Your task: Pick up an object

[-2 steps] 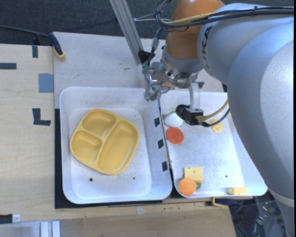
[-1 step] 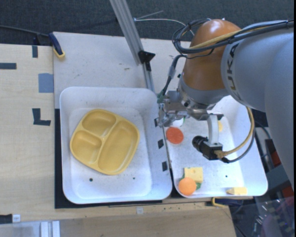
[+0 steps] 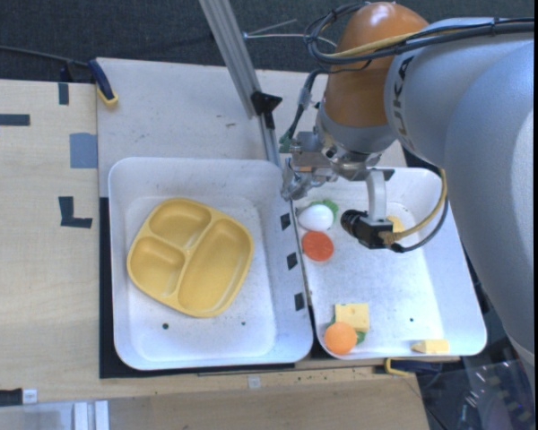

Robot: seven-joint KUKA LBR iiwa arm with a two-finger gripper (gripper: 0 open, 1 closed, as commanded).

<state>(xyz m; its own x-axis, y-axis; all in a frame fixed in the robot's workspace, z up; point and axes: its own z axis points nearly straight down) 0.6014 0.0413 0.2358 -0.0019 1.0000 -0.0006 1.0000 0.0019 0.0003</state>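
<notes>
The arm reaches in from 3 o'clock, its orange band above the wrist, and the jaws (image 3: 298, 183) hang low over the upper-left corner of the right bin (image 3: 448, 325); whether they are spread or pressed together cannot be told. Just below them, toward 5 o'clock, lies a white egg-shaped object (image 3: 318, 215), with a red-orange round piece (image 3: 318, 246) touching it at 6 o'clock. Near the bin's lower edge sit a yellow block (image 3: 352, 315) and an orange ball (image 3: 341, 338). The left bin (image 3: 130, 325) on the counter (image 3: 36, 267) carries a yellow 3-compartment tray (image 3: 190, 255).
</notes>
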